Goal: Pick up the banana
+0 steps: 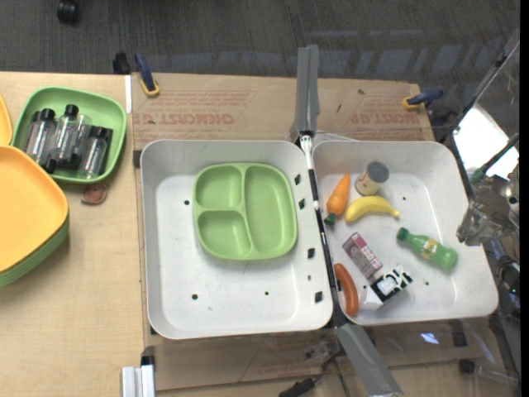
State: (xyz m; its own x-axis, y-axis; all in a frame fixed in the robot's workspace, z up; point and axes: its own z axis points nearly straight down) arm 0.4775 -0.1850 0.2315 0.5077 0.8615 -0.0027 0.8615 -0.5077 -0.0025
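Note:
The yellow banana (370, 209) lies on its side in the upper middle of the right bin (413, 157). Its curve opens downward. An orange carrot (338, 195) lies just left of it, and a small grey-topped can (374, 176) stands just above it, close to or touching it. My gripper (478, 220) shows as a blurry grey shape at the right rim of the right bin, well to the right of the banana and apart from it. Nothing is visible in it.
The right bin also holds a green bottle (427, 250), a maroon packet (362, 255), a black-and-white item (390, 284) and a red sausage-like piece (347, 288). A green divided plate (245, 211) lies in the left bin (157, 246). A vial tray (70, 135) and orange plates (25, 213) sit far left.

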